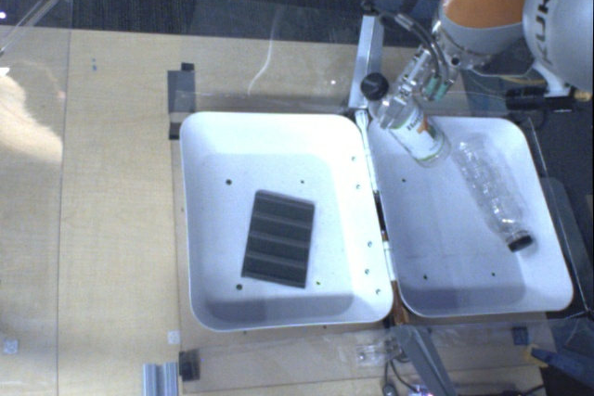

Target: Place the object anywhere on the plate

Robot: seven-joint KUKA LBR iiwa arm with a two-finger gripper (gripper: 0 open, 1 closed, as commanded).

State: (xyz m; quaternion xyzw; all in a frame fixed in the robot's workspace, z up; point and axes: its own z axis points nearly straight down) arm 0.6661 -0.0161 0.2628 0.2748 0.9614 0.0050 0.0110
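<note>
Up at the back left corner of the right bin [548,287], the pincer [401,109] seems clamped on a small clear bottle [419,136], held tilted above the bin floor. Another clear bottle [490,190] lies near the bin's right wall. Leftward, the dark ridged plate [278,238] in the left bin [209,199] carries nothing, so I judge the carry across and the setting down remain.

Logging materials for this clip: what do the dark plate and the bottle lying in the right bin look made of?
The plate looks like matte dark grey plastic or rubber: ribbed surface, no shine. The bottle looks like clear thin plastic: the white bin shows through it, with a dark cap at its near end.
</note>
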